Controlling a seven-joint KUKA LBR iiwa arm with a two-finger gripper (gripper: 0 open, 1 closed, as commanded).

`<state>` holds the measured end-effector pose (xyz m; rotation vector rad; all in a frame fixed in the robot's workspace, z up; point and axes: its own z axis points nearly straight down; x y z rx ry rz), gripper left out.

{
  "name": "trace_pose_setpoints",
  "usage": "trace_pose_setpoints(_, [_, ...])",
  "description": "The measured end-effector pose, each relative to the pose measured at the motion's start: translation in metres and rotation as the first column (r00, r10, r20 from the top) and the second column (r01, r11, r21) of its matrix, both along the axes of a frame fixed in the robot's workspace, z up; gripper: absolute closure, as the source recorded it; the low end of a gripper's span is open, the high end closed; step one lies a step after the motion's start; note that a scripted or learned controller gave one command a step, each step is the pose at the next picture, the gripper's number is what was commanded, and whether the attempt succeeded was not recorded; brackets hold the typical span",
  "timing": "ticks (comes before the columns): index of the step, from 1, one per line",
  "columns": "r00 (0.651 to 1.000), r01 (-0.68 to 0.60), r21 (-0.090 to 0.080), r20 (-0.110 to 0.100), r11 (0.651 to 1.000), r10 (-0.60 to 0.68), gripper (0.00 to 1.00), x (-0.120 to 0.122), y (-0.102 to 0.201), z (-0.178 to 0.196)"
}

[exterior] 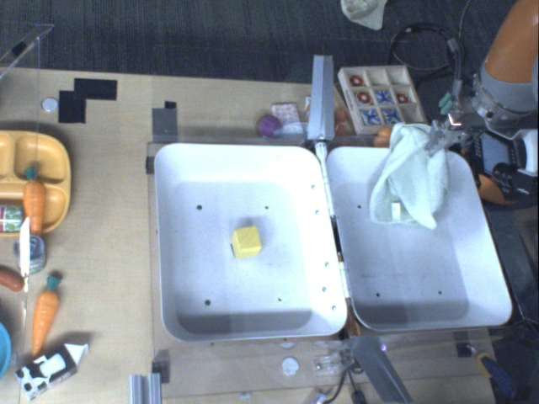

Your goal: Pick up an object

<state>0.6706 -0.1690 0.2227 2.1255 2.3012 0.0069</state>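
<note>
One cloth [410,175] hangs bunched over the right bin [472,301]'s far corner, its top pinched in the gripper [440,133] — the hold looks thin. Lift slowly and straight up, so the trailing folds clear the rim without snagging.

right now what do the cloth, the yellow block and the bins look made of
Cloth: soft pale woven fabric, matte; it hangs in folds and creases, lifted at its top corner by the gripper.
Yellow block: looks like foam or sponge, dull with soft edges; could be plastic.
Bins: likely moulded plastic, smooth white with rounded corners.
</note>
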Motion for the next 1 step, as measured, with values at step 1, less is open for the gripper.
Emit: trace_pose_setpoints(1, [0.968, -0.251, -0.003, 0.001, 0.968, 0.251, 1.00, 0.0003, 0.0056, 0.0286])
